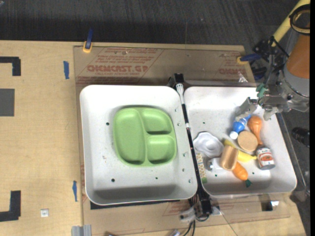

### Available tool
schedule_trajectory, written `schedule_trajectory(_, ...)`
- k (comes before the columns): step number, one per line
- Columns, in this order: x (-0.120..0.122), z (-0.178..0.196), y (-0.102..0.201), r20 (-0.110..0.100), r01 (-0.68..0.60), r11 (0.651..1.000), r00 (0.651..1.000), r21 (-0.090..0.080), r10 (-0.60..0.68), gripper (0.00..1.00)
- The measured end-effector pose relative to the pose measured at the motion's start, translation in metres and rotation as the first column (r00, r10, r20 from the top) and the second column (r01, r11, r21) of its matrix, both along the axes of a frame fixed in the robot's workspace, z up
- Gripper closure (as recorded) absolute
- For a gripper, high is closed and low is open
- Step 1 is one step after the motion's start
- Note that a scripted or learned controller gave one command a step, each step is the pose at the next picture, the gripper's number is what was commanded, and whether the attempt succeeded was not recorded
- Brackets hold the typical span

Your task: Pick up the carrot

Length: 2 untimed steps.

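The carrot [240, 171], short and orange with a small green tip, lies near the front of the right bin [285, 178], partly tucked under a copper can [229, 156] and a yellow banana [247, 157]. My gripper [256, 113] hangs over the back right part of that bin, well behind the carrot. Its fingers are spread open, with nothing held between them. Just below the fingertips lies another orange rounded piece [255, 125], next to a blue bottle [238, 127].
The right bin also holds a tan round lid [247, 142], a red and white jar [265, 158] and a crumpled white piece [207, 144]. A green divided plate [129, 136] sits in the left bin [93, 132]. A black divider [186, 127] separates the bins.
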State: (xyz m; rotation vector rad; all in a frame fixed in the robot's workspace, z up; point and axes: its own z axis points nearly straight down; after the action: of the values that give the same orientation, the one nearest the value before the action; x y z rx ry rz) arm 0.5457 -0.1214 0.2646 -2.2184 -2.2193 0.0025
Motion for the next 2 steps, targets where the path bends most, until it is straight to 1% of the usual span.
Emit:
schedule_trajectory(1,-0.042,-0.150,-0.021,-0.007,-0.053,0.999,0.999,0.001,0.053,0.00)
schedule_trajectory(2,-0.060,-0.175,0.014,0.024,-0.209,0.978,0.978,-0.015,0.209,0.00)
